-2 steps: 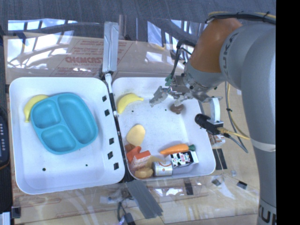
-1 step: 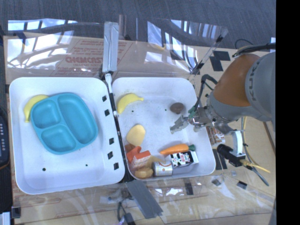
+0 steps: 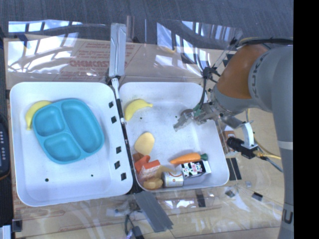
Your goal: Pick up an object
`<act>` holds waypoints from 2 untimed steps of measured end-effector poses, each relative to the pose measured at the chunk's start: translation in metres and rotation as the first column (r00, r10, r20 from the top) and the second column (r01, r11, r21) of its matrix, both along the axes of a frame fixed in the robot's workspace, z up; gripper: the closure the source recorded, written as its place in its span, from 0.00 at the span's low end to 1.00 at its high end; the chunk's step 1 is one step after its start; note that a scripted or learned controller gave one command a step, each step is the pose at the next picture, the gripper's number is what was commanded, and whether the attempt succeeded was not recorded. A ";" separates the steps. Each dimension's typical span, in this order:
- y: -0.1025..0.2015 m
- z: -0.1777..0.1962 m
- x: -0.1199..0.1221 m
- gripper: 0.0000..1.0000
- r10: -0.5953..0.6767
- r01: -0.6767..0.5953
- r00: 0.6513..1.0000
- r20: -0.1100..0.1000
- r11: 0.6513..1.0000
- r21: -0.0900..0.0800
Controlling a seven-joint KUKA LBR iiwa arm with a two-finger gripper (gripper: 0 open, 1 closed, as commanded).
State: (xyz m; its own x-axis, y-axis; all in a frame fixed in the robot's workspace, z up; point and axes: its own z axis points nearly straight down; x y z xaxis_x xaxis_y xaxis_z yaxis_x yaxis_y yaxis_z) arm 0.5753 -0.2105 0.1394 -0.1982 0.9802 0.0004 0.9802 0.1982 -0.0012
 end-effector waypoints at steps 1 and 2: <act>0.001 -0.048 0.047 0.00 0.030 -0.030 1.000 0.001 1.000 0.000; 0.000 -0.046 0.082 0.00 0.090 -0.090 0.996 0.002 0.996 -0.001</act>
